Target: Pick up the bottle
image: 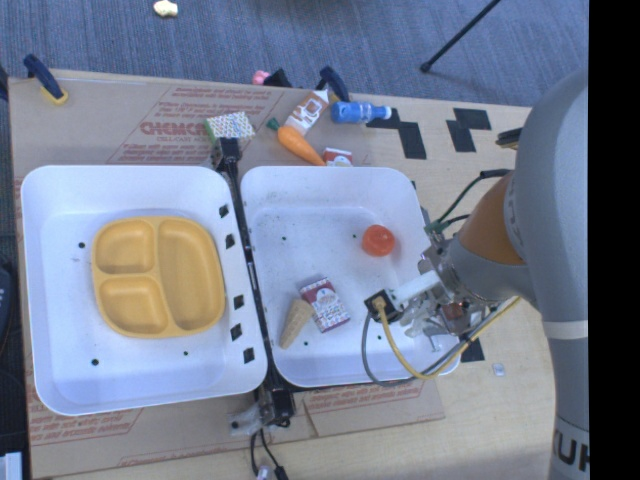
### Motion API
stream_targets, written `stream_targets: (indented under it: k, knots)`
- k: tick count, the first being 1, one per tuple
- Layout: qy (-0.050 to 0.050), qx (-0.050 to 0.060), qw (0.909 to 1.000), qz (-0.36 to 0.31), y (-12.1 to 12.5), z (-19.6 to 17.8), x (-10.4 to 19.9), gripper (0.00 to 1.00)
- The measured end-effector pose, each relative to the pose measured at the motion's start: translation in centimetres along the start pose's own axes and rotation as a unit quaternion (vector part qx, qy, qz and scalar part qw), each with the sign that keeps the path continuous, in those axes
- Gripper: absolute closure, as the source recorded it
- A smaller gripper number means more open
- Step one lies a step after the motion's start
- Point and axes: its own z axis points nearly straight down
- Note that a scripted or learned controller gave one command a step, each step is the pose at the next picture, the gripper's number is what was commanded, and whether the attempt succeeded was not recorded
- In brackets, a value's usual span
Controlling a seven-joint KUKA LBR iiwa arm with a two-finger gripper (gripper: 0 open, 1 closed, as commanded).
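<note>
Camera view shows the bench from above, with the right bin [262,268] taken as the landmark for all positions below.

Bottle location: the bottle [360,113], blue with a pale cap end, lies on its side on the brown board outside the right bin, just beyond that bin's far rim. Beside it, also past the far rim, lie a small orange-and-white bottle-shaped item [308,111], a toy carrot [299,145] and a small red-and-white packet [339,156].

Contents of the right bin: an orange ball [378,240], a red-and-white carton [324,304] and a tan cone [295,320] touching the carton.

End effector: the gripper [420,313] sits over the near right corner of the right bin, well apart from the bottle. Its state cannot be told; cables and brackets obscure the tip. Nothing is visibly held.

Handling judgement: the bottle appears small, light and rigid, with a smooth round body. A round body lying flat is likely to roll if nudged from one side. Recommended hold: across the middle of the body, square to its long axis. Avoid the narrower cap end, which offers less surface.

Left of the right bin, the second bin [40,268] holds a yellow divided tray [158,275].
</note>
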Motion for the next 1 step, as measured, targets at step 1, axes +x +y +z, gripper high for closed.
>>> stream_targets:
  k: [1]
  knots:
    - [0.001, -0.002, 1.0, -0.004, 0.02, -10.92, 0.06, 1.0]
